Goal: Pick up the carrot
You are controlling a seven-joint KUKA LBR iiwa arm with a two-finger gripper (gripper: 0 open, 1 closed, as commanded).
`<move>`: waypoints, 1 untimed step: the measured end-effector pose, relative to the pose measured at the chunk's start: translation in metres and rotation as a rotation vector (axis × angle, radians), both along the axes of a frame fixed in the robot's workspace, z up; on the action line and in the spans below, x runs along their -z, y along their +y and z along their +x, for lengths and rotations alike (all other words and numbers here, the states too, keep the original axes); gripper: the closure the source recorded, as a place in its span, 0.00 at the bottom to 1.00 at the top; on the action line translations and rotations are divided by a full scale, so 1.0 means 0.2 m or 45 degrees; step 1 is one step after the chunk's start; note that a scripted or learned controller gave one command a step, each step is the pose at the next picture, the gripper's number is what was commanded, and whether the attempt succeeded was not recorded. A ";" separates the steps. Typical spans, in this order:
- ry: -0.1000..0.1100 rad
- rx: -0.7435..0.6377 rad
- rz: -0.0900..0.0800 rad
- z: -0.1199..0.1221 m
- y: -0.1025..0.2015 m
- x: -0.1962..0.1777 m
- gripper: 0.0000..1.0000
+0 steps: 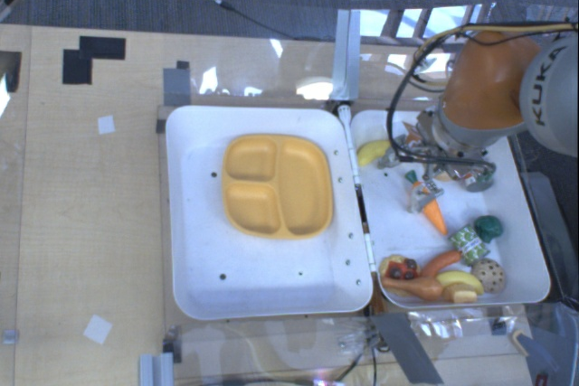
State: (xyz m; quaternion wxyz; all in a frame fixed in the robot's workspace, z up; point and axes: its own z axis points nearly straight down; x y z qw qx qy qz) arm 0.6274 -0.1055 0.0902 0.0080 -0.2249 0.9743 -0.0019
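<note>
End effector point(425, 183) pointing down — carrot point(434, 214) just below, touching.

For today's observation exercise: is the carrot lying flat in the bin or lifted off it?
Lying flat. The carrot rests on the right bin's white floor, orange tip pointing toward the bin's near edge, just below the end effector.

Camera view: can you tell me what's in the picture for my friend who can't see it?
A grey and orange robot arm reaches over the right white bin, where a small orange carrot lies just below its gripper among other toy foods. The left white bin holds a yellow divided plate.
</note>
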 end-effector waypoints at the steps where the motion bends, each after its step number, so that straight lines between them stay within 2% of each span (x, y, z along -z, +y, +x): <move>1: 0.000 0.161 0.002 -0.35 0.04 0.00 0.00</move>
